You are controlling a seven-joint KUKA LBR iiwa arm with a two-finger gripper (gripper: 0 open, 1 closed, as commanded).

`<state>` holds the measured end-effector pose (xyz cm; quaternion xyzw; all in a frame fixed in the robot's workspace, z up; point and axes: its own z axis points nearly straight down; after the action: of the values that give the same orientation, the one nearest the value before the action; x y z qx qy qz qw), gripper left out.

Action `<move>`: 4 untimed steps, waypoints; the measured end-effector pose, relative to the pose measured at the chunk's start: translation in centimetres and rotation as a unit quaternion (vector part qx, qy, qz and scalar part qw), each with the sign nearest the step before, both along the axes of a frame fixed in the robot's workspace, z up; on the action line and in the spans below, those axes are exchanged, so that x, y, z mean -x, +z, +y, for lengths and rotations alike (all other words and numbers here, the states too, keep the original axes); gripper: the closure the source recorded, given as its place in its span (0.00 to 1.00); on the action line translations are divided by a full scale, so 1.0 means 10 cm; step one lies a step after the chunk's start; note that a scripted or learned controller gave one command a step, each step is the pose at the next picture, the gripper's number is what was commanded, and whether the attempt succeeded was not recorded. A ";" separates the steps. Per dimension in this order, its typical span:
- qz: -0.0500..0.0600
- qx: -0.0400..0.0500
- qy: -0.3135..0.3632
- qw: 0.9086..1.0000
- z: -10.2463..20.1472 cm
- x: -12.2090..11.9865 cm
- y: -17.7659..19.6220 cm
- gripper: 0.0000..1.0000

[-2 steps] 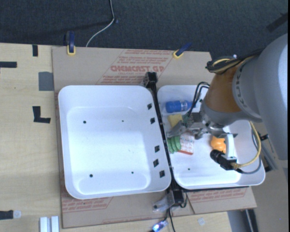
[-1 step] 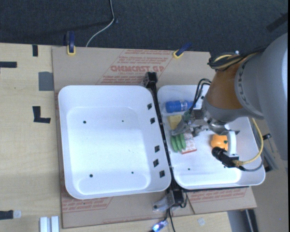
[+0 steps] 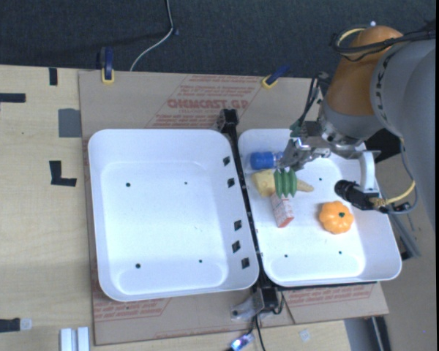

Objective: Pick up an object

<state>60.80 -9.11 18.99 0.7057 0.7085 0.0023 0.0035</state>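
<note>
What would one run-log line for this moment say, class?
arm: over right bin | gripper: above green item | nearby: blue item, yellow item, orange pumpkin | grasp: unconfirmed

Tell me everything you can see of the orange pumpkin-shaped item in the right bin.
The orange pumpkin is a small, round, glossy toy, plastic by the look, with faint ribs and a short dark stem on top. It sits upright on the floor of the right bin, toward its right side, apart from the cluster of other items to its left. Nothing appears to touch it but the bin floor. The end effector is up and left of it, over that cluster.
</note>
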 end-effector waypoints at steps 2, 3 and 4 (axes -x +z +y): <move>0.000 -0.001 0.000 1.000 0.99 0.02 1.30 1.00; 0.007 0.001 -0.005 1.000 0.17 -0.30 0.64 1.00; 0.009 -0.001 -0.002 1.000 0.40 -0.08 -0.11 1.00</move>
<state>61.56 -5.06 17.86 0.7068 0.7074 -0.0036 -0.0039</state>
